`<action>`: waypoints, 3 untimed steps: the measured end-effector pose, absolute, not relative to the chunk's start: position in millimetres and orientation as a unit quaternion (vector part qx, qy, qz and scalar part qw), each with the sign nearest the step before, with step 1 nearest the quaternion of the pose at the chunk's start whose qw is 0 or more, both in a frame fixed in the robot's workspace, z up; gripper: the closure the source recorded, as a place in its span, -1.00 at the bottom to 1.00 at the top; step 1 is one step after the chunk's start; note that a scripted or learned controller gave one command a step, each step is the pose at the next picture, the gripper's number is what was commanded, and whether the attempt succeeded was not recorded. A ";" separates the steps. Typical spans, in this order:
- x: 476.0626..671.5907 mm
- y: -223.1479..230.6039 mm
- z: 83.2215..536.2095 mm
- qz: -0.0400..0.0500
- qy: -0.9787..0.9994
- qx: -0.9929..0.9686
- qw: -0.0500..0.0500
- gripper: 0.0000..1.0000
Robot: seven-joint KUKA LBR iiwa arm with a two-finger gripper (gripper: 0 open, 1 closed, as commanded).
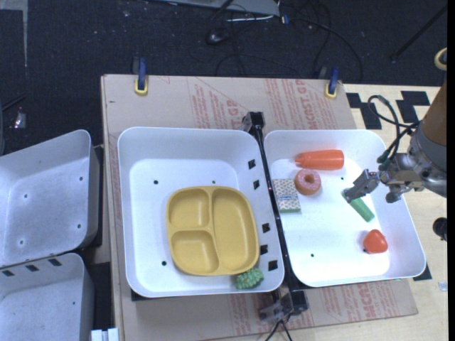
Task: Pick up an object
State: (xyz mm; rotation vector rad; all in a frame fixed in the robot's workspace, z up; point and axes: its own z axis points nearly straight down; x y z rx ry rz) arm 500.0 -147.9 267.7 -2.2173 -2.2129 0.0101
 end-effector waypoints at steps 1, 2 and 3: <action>502.0 -147.4 272.8 0.000 -0.708 -0.707 0.000 -1.00; 497.4 -156.0 223.2 0.002 -0.706 -0.708 0.002 -1.00; 490.4 -164.1 170.4 0.002 -0.706 -0.708 0.003 -1.00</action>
